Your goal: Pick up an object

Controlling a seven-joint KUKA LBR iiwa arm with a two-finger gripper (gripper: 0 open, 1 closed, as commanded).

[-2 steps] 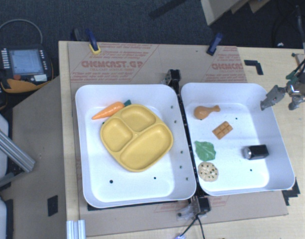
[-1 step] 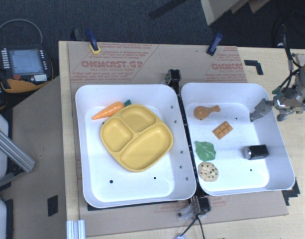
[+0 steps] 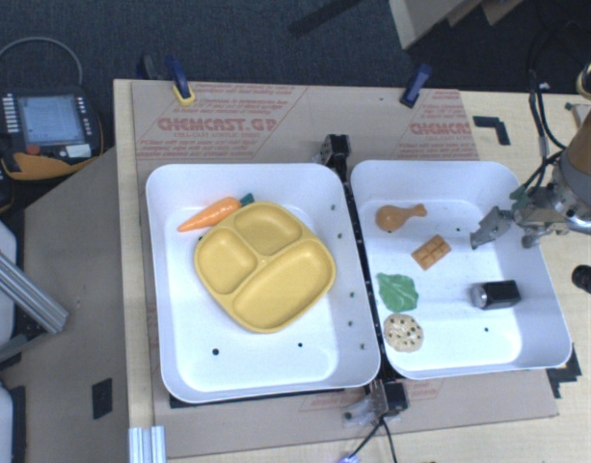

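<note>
The gripper hangs over the right part of the right bin, its two fingers spread apart and holding nothing. Nearest to it, just below and slightly to its left, lies a small dark cylinder, the likeliest thing to pick. The cylinder lies on its side, its long axis running nearly left to right across the view with a slight tilt, its paler end pointing left. The main risk, as I judge it, is that a round body lying flat rolls or skids away if the fingers close along its length instead of across it, so the gripper would need to turn to straddle the narrow width. A descent that lands off centre could also nudge it toward the bin wall. Farther left of the gripper sit a brown cracker, a toy drumstick, a green leaf and a cookie, well apart from it. The far bin holds a yellow divided plate and a carrot
</note>
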